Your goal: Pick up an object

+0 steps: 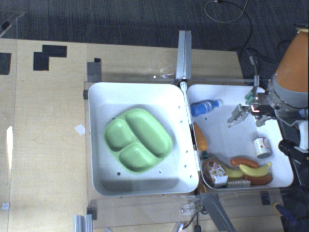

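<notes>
The right white bin (222, 139) holds a blue bottle (204, 107) lying near its back left, an orange carrot-like piece (200, 140) along the left wall, and a small white can (262, 147) on the right. A round packaged item (215, 172), a yellow banana (256, 170) and red sausage-like pieces (245, 162) crowd the front edge. My gripper (250, 115) hangs over the back right part of this bin with its fingers spread apart and nothing between them. It is right of the bottle and above the can.
The left white bin (99, 129) holds a green three-compartment plate (138, 139). A metal divider post (184, 57) stands between the bins at the back. The arm's orange band (293, 66) enters from the right. Cables (227, 8) lie on the dark floor behind.
</notes>
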`<action>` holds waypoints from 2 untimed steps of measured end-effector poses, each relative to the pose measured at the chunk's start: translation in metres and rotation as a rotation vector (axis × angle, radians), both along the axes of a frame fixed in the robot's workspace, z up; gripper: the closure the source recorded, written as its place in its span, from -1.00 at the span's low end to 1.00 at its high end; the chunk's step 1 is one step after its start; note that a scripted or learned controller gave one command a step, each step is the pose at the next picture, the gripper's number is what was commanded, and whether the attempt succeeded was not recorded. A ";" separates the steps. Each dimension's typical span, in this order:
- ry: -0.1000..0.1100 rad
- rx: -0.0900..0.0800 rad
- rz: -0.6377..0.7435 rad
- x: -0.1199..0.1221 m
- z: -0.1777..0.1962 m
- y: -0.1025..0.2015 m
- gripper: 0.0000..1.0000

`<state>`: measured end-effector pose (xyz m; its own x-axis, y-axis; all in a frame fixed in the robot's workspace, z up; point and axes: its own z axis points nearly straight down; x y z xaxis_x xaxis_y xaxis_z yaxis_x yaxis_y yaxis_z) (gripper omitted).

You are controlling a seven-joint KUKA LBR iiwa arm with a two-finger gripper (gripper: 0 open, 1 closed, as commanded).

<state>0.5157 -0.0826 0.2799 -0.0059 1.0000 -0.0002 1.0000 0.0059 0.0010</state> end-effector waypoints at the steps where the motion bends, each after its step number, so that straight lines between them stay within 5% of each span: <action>1: -0.002 0.000 0.003 0.003 0.009 0.001 1.00; 2: -0.004 -0.001 -0.109 -0.027 0.137 0.032 1.00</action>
